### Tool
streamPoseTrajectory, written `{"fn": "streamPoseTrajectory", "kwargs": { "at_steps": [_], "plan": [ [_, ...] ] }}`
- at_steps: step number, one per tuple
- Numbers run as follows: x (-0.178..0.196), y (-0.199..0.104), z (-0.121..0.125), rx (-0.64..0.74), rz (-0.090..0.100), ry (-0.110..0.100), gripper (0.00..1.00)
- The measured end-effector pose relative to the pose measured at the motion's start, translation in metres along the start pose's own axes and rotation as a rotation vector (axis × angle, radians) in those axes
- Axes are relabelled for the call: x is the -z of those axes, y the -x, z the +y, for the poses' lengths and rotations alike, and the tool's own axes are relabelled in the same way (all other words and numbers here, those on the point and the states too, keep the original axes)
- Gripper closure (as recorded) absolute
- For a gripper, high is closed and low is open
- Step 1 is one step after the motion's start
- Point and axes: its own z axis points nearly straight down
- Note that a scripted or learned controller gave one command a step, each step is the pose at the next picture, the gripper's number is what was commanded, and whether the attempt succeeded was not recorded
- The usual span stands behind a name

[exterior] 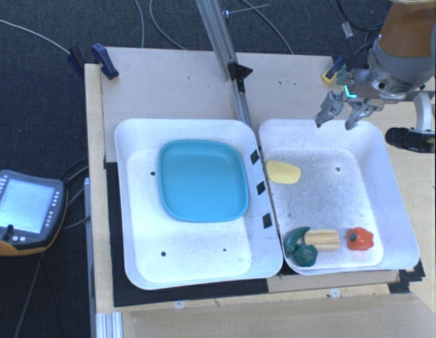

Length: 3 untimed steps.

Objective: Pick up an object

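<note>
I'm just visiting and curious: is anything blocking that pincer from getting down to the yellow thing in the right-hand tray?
Nothing visible does. The pincer hangs open above the right bin's far rim, and the yellow object lies alone by the bin's left wall, with bare floor between them. The other objects lie along the near edge.

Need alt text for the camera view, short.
End effector, open with nothing between its fingers, hovers over the right bin's far rim. That bin holds a yellow piece, green pepper, tan block and red pepper; left bin holds a blue plate.
</note>
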Motion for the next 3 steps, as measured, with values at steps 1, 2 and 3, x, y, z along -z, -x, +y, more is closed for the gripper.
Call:
{"fn": "streamPoseTrajectory", "kwargs": {
  "at_steps": [1, 2, 3],
  "plan": [
    [0.000, 0.000, 0.000, 0.000, 0.000, 0.000, 0.00],
    [-0.058, 0.008, -0.001, 0.000, 0.000, -0.005, 0.00],
    [-0.105, 0.008, -0.011, 0.000, 0.001, -0.005, 0.00]
  ]
}}
